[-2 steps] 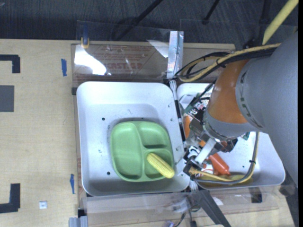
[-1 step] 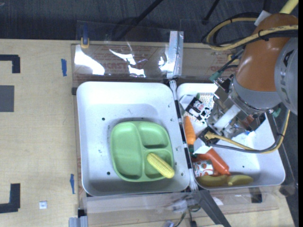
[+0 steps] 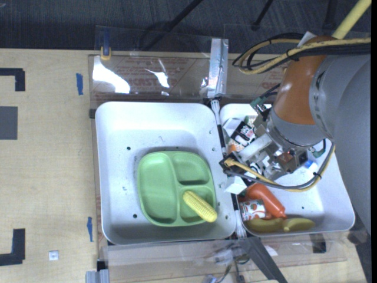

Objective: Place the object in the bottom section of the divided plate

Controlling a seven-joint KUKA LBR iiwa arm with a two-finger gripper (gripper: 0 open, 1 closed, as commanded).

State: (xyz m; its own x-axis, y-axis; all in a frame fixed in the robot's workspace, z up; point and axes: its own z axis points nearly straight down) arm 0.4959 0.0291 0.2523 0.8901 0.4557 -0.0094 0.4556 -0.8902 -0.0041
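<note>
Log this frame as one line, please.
corn: in green divided plate, bottom-right section | pincer: over the bins' divider | right bin: toy foods

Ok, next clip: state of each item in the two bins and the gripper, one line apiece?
Divided plate: lying flat in the left bin, right way up.
Corn cob: lying slantwise in the plate's lower right section, its end over the rim.
Ketchup bottle: on its side in the right bin.
Banana: lying flat along the right bin's near wall.
Gripper: above the wall between the bins, fingers hard to read.

Bright overhead light; glare on clear panel [image 3: 153, 75]; slightly soft.
</note>
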